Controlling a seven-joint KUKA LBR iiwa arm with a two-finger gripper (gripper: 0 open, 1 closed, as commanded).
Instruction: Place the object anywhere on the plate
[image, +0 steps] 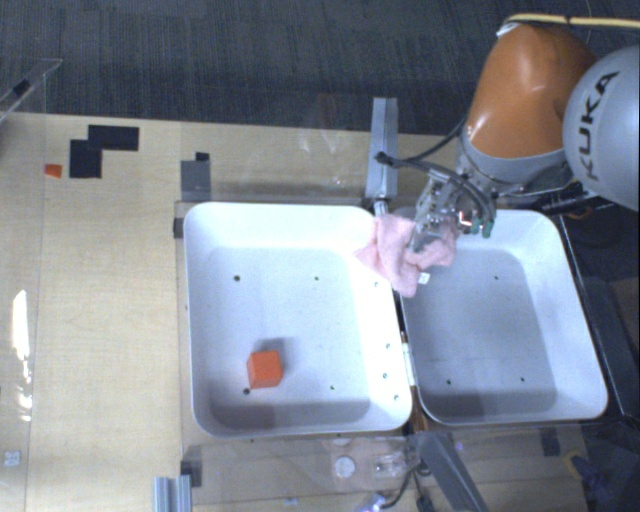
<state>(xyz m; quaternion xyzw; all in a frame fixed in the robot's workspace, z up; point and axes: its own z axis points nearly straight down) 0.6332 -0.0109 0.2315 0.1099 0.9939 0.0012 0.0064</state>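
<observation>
Surface (100, 330) first, pale wood out on the left, with a few black blocks (100, 148) and a tiny orange marker (53, 171) at its far side, well apart from the action. On to the left bin (200, 300): an orange cube (265, 369) sits alone on its floor towards the near side, nothing touching it.

Now the business end. A pink cloth (400, 258) lies crumpled right across the seam where the two bins meet, at their far corners, part of it over the left bin's rim and part dipping towards the right bin (560, 330). A grey metal post (382, 150) stands just beyond it. The gripper (440, 225) is right at the cloth's upper right edge, touching or all but touching it, with the cloth spreading left and nearer from there. Whether the jaws are clamped on the fabric or merely resting against it, I cannot tell from this angle.

My read is that the cloth is the object in play and this is the pick-up or early carry stage, with the placing not yet done. Which spot counts as the plate I cannot tell. The next move calls for a clean lift so the fabric clears both rims without snagging, then a carry to the target.

Far right, the arm (525, 90) looms over the right bin's far corner.
</observation>
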